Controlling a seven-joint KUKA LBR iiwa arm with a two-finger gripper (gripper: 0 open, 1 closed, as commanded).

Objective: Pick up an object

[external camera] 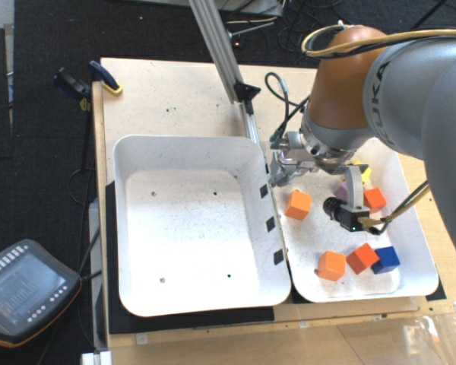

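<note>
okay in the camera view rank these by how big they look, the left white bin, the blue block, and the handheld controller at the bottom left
Largest to smallest:
1. Left white bin
2. Handheld controller, cut off by the frame edge, so its full size is unsure
3. Blue block

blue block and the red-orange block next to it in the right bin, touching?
Touching. Camera view shows the blue block pressed against the red-orange block, no white bin floor between them.

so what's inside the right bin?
Right bin holds orange cubes at and a blue cube. The arm covers the bin's far part; something yellow peeks out there.
</note>
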